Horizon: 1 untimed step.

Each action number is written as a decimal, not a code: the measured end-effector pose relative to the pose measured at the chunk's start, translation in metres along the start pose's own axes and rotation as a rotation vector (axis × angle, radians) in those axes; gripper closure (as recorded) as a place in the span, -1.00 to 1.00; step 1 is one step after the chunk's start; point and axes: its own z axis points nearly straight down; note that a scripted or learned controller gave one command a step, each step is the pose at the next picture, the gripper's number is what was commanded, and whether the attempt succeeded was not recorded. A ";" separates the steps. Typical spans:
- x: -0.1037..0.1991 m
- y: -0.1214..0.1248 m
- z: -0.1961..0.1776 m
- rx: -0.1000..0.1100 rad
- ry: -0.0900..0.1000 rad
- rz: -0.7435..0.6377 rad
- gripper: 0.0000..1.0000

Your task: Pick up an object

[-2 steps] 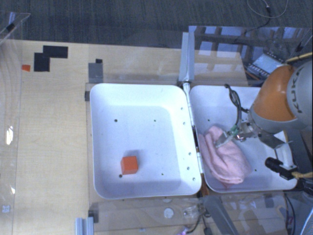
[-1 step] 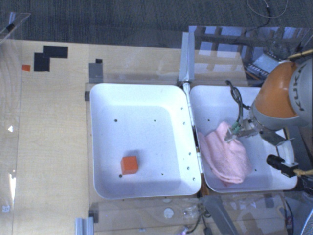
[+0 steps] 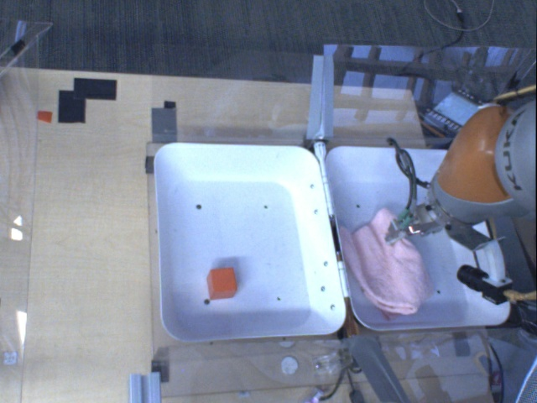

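A pink folded cloth (image 3: 384, 263) lies in the right bin (image 3: 369, 175), toward its front left. My gripper (image 3: 401, 227) hangs low over the cloth's upper right edge, at or very near the fabric; its tips are too small and dark to read. An orange cube (image 3: 222, 283) sits in the left bin (image 3: 226, 170), near the front left part of its floor, far from the gripper.
A metal divider (image 3: 329, 225) runs between the two bins. The arm's orange band (image 3: 470, 162) and grey wrist hang over the right bin's right side. Black blocks (image 3: 84, 97) and a small red marker (image 3: 44, 117) lie on the bench at the far left.
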 end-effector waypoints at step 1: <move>-0.001 0.011 0.016 -0.001 -0.002 -0.056 -1.00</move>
